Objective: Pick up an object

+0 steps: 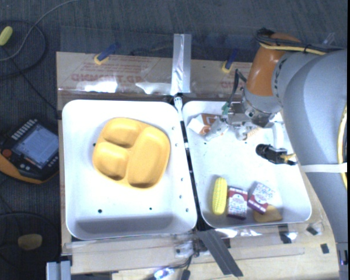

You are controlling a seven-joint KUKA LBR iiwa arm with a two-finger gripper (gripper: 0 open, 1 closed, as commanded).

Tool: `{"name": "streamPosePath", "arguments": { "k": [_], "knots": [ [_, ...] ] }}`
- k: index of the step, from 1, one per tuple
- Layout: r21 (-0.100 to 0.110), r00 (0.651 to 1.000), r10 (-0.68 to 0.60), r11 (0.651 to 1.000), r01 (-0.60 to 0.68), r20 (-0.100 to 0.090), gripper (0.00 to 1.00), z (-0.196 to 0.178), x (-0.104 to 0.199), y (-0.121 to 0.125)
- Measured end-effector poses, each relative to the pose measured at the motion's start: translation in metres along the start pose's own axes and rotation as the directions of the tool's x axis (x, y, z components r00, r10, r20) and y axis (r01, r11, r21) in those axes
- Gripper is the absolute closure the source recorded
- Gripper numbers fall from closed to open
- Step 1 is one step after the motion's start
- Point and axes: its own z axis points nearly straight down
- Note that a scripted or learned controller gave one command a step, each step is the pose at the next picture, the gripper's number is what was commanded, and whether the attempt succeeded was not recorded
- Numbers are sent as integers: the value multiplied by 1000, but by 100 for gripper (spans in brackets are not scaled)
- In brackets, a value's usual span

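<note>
My gripper (240, 126) hangs low over the far end of the right bin (291, 179), under the orange wrist band. Just to its left lies a small orange-and-white packet (209, 123), close to the gripper; whether they touch is unclear. At the near end of the same bin a yellow corn cob (220, 195) lies lengthwise. Beside it are two small red-and-white boxes (237, 202) (260, 196), with a brown piece (269, 214) tucked against the right one.
A yellow three-compartment plate (131, 151) lies upside down in the left bin (81, 209). The grey arm (318, 115) covers the right bin's far right side. A raised divider (186, 156) runs between the bins.
</note>
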Motion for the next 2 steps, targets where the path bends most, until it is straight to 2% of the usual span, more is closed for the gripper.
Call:
{"name": "streamPosePath", "arguments": {
  "k": [1,2],
  "knots": [
    [-19,984,-178,984,178,-7,0,0,-10,5],
    [-3,984,-180,984,180,-9,100,-7,-10,1]
  ]
}}
